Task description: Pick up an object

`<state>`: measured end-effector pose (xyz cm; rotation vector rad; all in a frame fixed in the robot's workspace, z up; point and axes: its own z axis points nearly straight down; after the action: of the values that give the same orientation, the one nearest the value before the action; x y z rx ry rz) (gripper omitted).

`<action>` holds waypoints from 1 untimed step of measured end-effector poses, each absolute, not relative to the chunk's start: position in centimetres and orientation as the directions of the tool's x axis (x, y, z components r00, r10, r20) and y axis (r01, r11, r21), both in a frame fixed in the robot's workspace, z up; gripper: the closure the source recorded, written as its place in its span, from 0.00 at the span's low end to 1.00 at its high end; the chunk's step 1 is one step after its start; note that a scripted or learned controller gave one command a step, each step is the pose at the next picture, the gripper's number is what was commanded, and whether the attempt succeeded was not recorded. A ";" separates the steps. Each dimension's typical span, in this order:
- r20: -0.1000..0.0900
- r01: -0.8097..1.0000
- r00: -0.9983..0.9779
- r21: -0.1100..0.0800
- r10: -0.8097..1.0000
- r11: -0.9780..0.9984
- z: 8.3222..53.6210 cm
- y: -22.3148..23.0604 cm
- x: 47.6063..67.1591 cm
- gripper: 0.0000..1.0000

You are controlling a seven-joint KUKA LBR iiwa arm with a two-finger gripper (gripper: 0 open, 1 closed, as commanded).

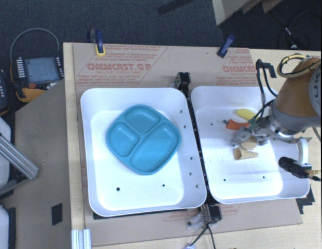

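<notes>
In the right bin (pixel 243 188) lie a yellow piece (pixel 244 113), a small orange carrot-like piece (pixel 233 123) with a dark green end, and a tan wedge-shaped piece (pixel 246 152). My gripper (pixel 246 137) reaches in from the right and is low over the bin, between the orange piece and the tan piece. Its tip sits just above the tan piece and partly hides it. The orange-banded wrist (pixel 298 95) covers the bin's right side.
The left bin (pixel 98 191) holds a blue plate (pixel 143 138) with three compartments, lying flat near its middle. A black cable runs along the arm at the right. A dark clamp (pixel 183 79) sits between the bins at the back.
</notes>
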<state>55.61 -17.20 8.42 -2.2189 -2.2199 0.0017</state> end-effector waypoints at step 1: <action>0.000 1.000 0.000 0.001 1.000 0.000 9.6 -17.2 55.7 1.00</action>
<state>55.67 -17.23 9.57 -2.2216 -2.2222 -0.0008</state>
